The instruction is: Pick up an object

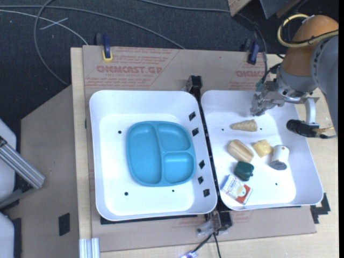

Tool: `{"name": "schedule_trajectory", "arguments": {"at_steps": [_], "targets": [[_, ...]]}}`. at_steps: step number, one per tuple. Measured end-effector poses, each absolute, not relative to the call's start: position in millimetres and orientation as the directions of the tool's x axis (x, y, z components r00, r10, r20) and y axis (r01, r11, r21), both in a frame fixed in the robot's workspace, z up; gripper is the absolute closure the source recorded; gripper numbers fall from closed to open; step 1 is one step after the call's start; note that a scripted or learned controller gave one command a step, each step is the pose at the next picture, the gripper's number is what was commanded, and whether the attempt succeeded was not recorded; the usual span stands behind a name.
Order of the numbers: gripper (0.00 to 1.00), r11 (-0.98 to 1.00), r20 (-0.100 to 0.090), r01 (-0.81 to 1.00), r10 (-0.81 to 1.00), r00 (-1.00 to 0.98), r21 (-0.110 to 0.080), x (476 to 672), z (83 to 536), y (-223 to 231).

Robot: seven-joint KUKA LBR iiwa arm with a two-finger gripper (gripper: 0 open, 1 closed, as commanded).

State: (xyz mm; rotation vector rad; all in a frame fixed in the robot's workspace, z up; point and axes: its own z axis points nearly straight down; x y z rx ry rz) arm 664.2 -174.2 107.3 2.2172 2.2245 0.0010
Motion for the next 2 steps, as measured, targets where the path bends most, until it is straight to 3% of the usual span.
{"name": "schedule_trajectory", "arguments": {"at_steps": [2], "targets": [[1.00,0.002,-0.002,1.000,1.000,-0.002,0.007,666.1,226,-180]]}}
